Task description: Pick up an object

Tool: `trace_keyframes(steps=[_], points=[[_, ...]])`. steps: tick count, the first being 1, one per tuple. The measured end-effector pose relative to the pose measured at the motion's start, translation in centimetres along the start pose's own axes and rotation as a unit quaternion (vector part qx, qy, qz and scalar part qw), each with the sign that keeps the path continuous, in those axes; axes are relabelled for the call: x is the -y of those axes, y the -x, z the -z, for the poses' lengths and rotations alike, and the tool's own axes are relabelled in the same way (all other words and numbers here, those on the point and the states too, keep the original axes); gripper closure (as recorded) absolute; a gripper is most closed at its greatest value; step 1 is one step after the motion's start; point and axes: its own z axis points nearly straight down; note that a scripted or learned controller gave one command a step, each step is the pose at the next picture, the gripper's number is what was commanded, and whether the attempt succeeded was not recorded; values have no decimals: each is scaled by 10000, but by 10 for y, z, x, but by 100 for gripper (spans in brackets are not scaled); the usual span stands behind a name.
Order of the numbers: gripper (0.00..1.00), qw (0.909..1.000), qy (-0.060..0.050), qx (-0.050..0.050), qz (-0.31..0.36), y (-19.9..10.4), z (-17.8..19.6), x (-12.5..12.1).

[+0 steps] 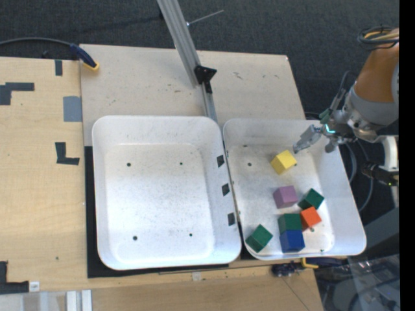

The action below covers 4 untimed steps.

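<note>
The arm's gripper (pixel 311 137) hangs over the upper right part of the right bin (pixel 343 193) on the desk (pixel 149 83); whether it is spread or closed cannot be told. A yellow cube (pixel 283 162) lies just below and left of it, untouched. Farther below sit a purple cube (pixel 284 196), green blocks (pixel 260 236), an orange cube (pixel 311 217) and a blue cube (pixel 292 240).

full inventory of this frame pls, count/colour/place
yellow block: 1, yellow, right bin upper middle
purple block: 1, purple, right bin centre
green blocks: 3, dark green, right bin lower part
orange block: 1, orange, beside a green block
blue block: 1, blue, right bin near front wall
bins: 2, white, side by side on the bench
metal bar: 1, grey, slanting above the bins
gripper: 1, grey, above the right bin's upper right, near the yellow block
</note>
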Motion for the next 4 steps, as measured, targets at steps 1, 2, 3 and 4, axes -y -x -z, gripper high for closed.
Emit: trace_keyframes(steps=[1, 2, 3, 4], points=[[0, 10000, 22, 11, 8, 0, 3, -1], [0, 10000, -7, 2, 8, -10, -56, 0], [0, 10000, 20, 2, 7, -11, -99, -1], [100, 10000, 26, 6, 15, -12, -87, -1]])
